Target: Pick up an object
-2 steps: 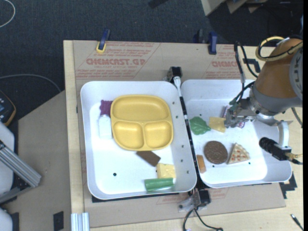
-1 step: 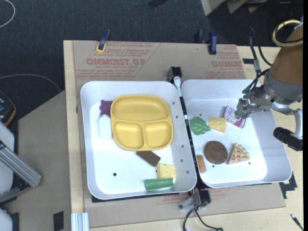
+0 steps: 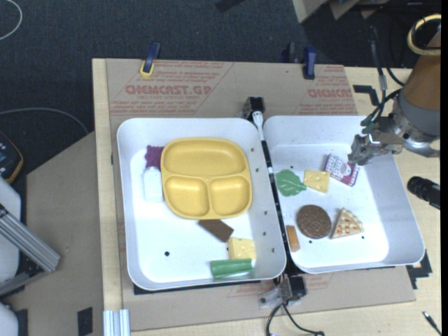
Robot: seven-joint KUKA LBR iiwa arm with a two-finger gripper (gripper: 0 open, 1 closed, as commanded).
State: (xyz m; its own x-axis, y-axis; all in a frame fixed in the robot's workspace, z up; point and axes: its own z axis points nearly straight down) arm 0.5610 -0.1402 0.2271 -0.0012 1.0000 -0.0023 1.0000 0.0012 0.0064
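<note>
Bench: dark carpet surrounds a cardboard-topped bench [image 3: 210, 82], with clamps along its far edge apparently pinning the sheet flat.
Left bin: the left bin [image 3: 133, 187] holds a yellow divided tray [image 3: 206, 176] near its middle, which crowds the smaller items to the edges.
Left bin edges: a purple piece [image 3: 153, 155] and a white bottle [image 3: 152, 184] sit tucked against the tray's left side; a brown slab [image 3: 215, 229], a cheese cube [image 3: 241, 248] and a green stick [image 3: 231, 267] lie near the front wall.
Right bin: the right bin [image 3: 392, 236] has a green leaf [image 3: 288, 183], a cheese wedge [image 3: 316, 180], a round cookie [image 3: 313, 221], a pizza slice [image 3: 346, 224] and a small packet [image 3: 341, 169], loosely scattered, so several are reachable.
Gripper: the gripper [image 3: 360, 150] hangs low over the bin's far right, just beside the packet; I cannot tell how its pincer stands.
Likely target: the packet, judging by closeness; it lies on the bin floor, not lifted.
</note>
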